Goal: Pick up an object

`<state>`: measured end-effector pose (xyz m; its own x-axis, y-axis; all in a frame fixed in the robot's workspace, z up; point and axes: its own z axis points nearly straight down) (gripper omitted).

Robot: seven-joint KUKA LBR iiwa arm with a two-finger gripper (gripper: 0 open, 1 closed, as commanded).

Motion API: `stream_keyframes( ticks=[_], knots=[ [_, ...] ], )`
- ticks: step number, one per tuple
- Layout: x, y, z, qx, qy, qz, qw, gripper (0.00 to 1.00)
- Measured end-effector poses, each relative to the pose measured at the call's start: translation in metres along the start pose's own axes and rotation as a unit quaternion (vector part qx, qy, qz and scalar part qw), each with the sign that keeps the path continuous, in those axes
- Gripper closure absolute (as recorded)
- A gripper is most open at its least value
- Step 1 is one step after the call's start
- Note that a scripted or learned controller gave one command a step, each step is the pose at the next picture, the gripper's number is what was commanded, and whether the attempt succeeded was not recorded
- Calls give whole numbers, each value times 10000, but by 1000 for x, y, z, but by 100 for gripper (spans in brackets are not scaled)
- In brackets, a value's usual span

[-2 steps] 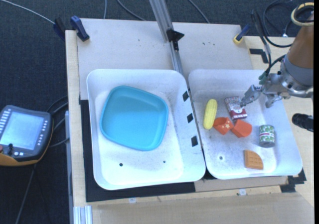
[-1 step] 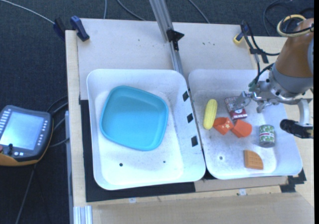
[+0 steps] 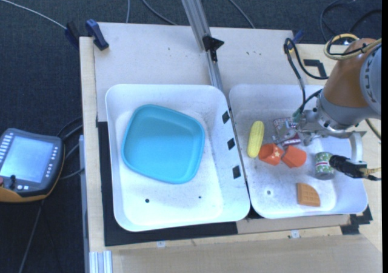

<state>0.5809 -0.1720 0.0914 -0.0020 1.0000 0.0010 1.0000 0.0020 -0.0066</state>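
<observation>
The right bin holds a yellow corn cob at its left, with two orange-red pieces side by side just right of it. A small green-labelled can lies further right, and a tan wedge sits near the front. My gripper reaches in from the right and hangs low over the bin's middle, right above the two orange-red pieces and beside the corn. I see nothing held in it.
The left bin carries a large blue square plate. A metal pole slants down to the gap between the bins. A teach pendant lies on the floor at left. Cables trail near the arm.
</observation>
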Motion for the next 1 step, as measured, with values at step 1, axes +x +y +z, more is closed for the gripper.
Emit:
stream_keyframes(
  ticks=[1],
  knots=[
    [0,1,-11,-8,-5,-10,10000,100]
  ],
)
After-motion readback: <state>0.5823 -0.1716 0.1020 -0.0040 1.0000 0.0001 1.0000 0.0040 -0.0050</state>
